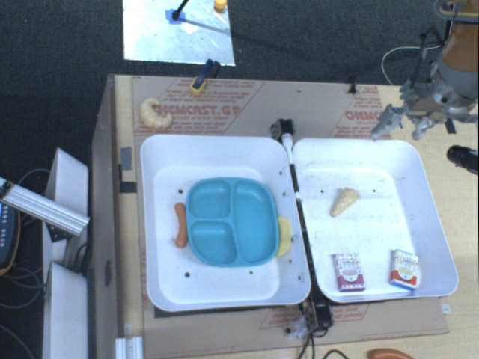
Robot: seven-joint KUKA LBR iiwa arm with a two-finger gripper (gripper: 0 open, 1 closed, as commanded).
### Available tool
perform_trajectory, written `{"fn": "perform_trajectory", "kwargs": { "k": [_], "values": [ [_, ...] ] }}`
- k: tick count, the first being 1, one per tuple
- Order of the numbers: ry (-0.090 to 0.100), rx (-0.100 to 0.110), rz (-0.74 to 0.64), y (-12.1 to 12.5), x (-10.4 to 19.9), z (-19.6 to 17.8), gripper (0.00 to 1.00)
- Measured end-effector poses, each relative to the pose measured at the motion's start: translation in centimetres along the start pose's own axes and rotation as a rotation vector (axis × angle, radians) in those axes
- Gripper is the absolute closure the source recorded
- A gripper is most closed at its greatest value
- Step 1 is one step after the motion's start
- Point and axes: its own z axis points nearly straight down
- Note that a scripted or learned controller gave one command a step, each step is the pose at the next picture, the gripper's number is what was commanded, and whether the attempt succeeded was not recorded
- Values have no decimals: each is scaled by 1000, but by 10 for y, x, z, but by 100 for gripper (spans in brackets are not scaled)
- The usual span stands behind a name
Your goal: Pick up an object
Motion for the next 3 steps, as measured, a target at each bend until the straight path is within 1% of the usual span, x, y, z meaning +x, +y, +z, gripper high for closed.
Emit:
{"fn": "perform_trajectory", "kwargs": {
  "k": [1, 2, 3],
  "values": [
    [2, 3, 1, -33, 25, 102, 0],
    [1, 3, -1, -49, 60, 175, 0],
    [1, -1, -1, -48, 59, 163, 100]
  ]
}}
